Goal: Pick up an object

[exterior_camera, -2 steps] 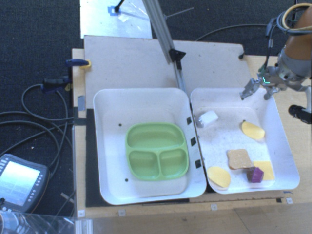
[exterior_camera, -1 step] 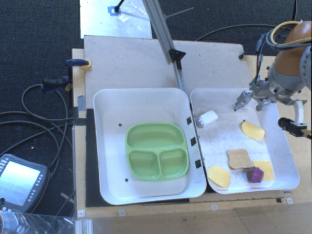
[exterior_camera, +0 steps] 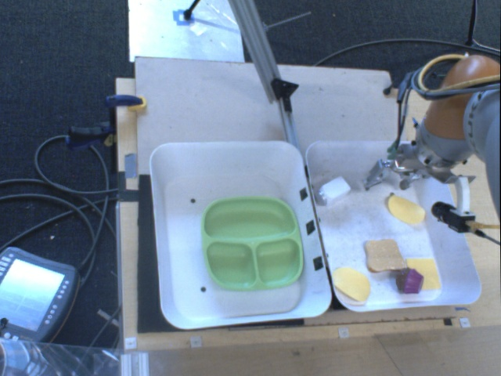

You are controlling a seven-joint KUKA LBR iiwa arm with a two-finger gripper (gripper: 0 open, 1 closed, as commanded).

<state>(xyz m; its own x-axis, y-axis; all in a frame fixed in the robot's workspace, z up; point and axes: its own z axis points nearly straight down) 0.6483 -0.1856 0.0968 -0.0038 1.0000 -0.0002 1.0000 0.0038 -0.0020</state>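
Left of the gripper (exterior_camera: 385,175), a small white block (exterior_camera: 334,189) lay in the right bin (exterior_camera: 470,284); it looked light, stiff, best pinched across its short sides. The gripper hung just beside it, fingers spread, holding nothing.

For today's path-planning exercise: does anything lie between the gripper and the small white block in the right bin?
Nothing visible does. The gripper hangs over the right white bin, and the small white block lies to its left with bare bin floor between. The yellow pieces, tan slice and purple block lie nearer the camera.
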